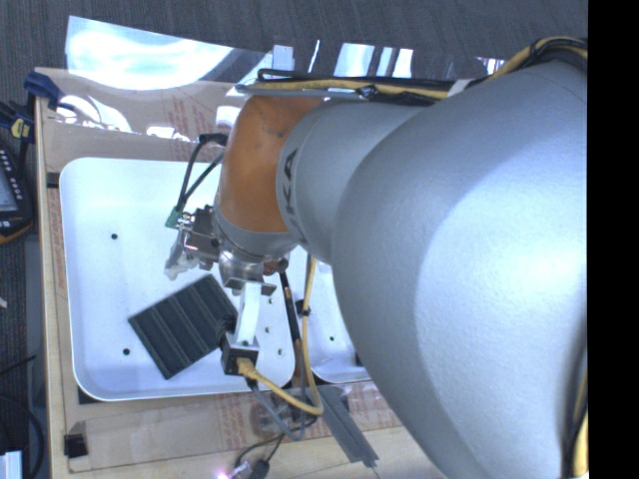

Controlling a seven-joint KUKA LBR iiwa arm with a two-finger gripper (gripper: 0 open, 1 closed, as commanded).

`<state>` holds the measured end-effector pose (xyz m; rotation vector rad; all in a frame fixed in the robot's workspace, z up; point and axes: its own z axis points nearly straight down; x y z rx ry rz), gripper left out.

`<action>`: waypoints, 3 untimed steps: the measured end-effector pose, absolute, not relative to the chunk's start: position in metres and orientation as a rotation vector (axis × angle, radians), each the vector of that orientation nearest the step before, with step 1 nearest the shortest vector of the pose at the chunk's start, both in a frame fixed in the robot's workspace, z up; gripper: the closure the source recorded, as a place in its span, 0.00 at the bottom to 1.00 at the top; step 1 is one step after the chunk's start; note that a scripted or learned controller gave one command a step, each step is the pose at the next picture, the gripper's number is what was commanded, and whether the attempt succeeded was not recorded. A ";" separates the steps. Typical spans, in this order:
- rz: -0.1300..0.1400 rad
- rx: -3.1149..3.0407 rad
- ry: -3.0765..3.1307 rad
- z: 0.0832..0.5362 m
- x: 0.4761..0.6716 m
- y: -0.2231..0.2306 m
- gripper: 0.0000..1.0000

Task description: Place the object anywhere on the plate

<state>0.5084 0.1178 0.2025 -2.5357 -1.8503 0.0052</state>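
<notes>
A dark grey ribbed flat slab [185,325] lies tilted in the front part of the left bin [105,198]. My gripper [187,255] hangs over that bin, just above the slab's far corner and close to it. I cannot make out anything held by the gripper. The big grey arm with its orange band [255,168] hides the gripper's right side.
The arm covers nearly all of the right bin; a bit of its front rim [337,372] shows beside the wrist. The left bin's white floor lies bare to the left of and behind the slab. Wooden bench edges frame the bins.
</notes>
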 end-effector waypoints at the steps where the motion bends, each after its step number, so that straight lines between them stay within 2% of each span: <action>1: 0.000 -2.362 -2.071 0.250 0.509 0.049 1.00; 2: 0.006 -2.456 -1.955 0.248 0.529 0.129 1.00; 3: -0.003 -2.354 -2.079 0.408 0.477 0.056 1.00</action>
